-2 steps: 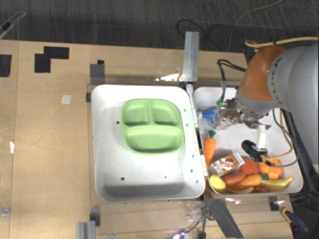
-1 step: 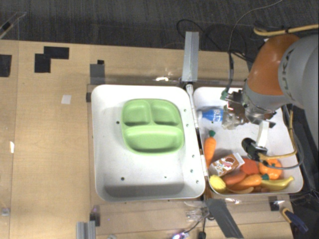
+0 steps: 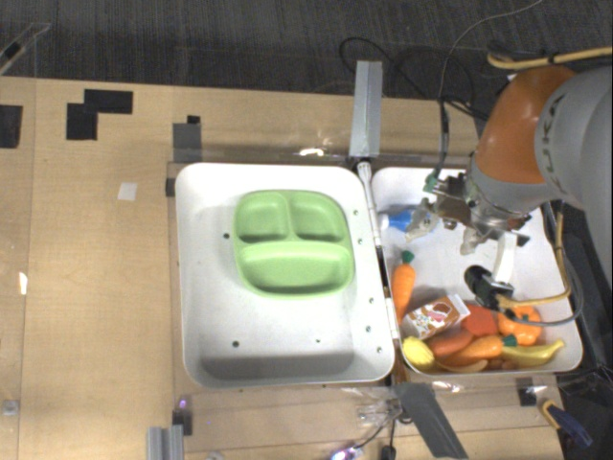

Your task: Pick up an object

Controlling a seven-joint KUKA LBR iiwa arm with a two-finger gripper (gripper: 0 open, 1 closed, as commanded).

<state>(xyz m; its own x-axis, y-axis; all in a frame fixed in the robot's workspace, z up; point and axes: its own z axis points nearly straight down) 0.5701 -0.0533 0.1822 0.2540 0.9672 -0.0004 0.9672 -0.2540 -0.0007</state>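
Several toys are crowding the right bin's near end — carrot, banana. We are hovering the gripper above; its opening we cannot tell, so we are aligning over one isolated piece.

Robotics lab test cell, not a home or shop. Evidence: light wood bench with black marker patches stuck on it, two white bins fixed side by side between metal brackets, loose cables across dark carpet, industrial arm at right. Bin contents are plastic toy food and a green divided tray, typical grasping props.
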